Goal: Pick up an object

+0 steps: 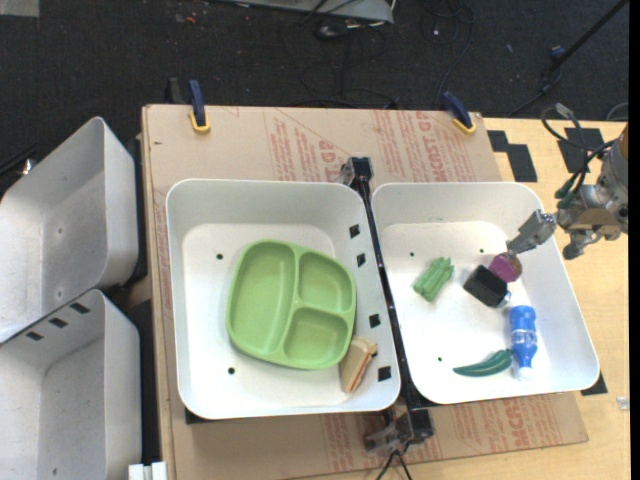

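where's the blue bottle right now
In the camera view, the blue bottle lies in the right bin, near its right wall, between the black block and the green pepper.

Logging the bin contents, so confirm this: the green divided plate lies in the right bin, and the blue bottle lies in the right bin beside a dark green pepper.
One thing is wrong: the green divided plate lies in the left bin, not the right, as the camera view shows. The blue bottle does lie in the right bin, beside the dark green pepper.
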Controlling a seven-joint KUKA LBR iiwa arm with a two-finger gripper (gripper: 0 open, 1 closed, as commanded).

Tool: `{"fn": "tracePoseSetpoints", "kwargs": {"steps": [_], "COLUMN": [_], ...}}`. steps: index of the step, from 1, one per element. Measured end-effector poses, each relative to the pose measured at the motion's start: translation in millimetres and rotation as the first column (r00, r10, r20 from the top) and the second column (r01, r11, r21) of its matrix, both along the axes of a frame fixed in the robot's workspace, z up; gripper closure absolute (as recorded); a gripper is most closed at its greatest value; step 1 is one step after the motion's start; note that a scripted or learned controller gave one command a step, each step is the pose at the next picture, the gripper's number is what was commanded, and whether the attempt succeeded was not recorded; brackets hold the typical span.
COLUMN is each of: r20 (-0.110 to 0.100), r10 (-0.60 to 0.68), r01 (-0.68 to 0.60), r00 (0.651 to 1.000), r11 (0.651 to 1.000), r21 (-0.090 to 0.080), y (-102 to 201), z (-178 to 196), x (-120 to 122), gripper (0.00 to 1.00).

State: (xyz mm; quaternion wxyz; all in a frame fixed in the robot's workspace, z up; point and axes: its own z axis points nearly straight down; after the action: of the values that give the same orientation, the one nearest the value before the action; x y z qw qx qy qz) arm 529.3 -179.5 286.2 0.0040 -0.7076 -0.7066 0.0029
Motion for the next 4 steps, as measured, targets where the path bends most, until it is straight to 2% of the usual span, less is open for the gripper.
{"fn": "tracePoseSetpoints", "kwargs": {"steps": [1, 2, 3, 4], "r20": [0.009, 0.004, 0.006, 0.004], "r10": [0.003, 0.000, 0.001, 0.000], "r01": [-0.003, 0.000, -0.001, 0.000], "r00": [1.000, 1.000, 1.000, 1.000], "r11": [1.000, 1.000, 1.000, 1.000], "r21": [-0.002, 0.000, -0.001, 0.000], "y": [0, -1, -2, -4], "z": [5, -59, -102, -154], "x": [2, 4, 5, -6], "gripper": [0.00, 0.00, 0.00, 0.00]}}
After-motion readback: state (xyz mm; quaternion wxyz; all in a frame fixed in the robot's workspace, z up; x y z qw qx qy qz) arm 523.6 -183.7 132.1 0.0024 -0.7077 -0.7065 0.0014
